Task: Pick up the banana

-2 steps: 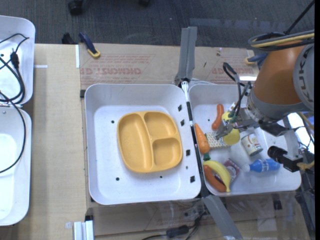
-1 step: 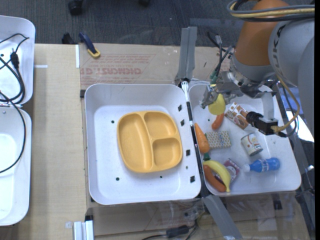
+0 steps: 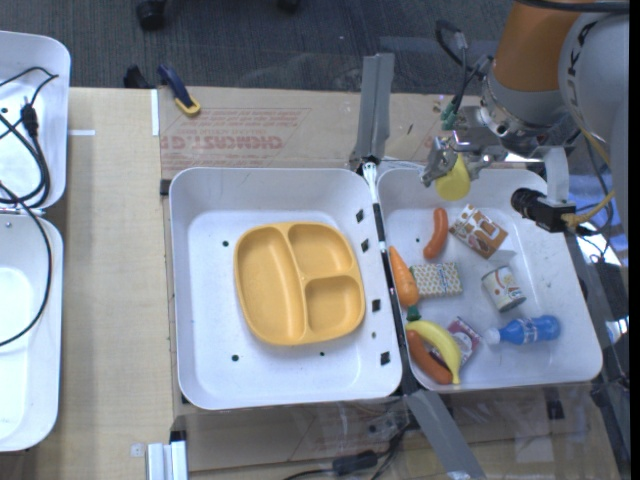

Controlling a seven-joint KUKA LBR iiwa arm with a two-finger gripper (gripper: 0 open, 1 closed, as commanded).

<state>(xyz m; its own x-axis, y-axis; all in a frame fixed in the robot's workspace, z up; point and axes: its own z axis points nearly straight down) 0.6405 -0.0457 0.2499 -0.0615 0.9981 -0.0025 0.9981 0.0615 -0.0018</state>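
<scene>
Your banana [image 3: 437,342] lies in the right bin [image 3: 560,368], against its near-left corner, curved and yellow, resting on or against a red-orange sausage-shaped toy [image 3: 428,364] at the same corner. Just to its right sits a small pink-and-white packet [image 3: 465,335], and beyond that a blue bottle [image 3: 528,331] lies on its side toward the near-right corner. A carrot [image 3: 403,276] runs along the bin's left wall above the banana, with a speckled sponge-like block [image 3: 437,279] beside it. A small can [image 3: 502,289] stands nearer the middle, a brown-and-white carton [image 3: 477,231] lies further back, and a hot dog [image 3: 436,232] sits left of the carton.

The gripper [image 3: 447,168] hangs over the far-left corner of that bin, well apart from the banana. A yellow object [image 3: 454,180] shows at its tip, but you cannot tell whether the fingers stand apart or together, or whether they clamp it. The arm [image 3: 550,38] comes in from the far right, its orange band up top.

The left bin [image 3: 190,268] carries a yellow divided plate [image 3: 298,281] near its middle. Both bins rest on a light wooden bench [image 3: 110,268], with a sheet of cardboard [image 3: 260,133] behind them and a blue-and-yellow clip [image 3: 178,91] at the cardboard's far-left corner. White trays with black cables [image 3: 25,138] sit at the bench's left edge. Dark grey carpet [image 3: 300,28] lies beyond the bench, with chair casters at the top.
</scene>
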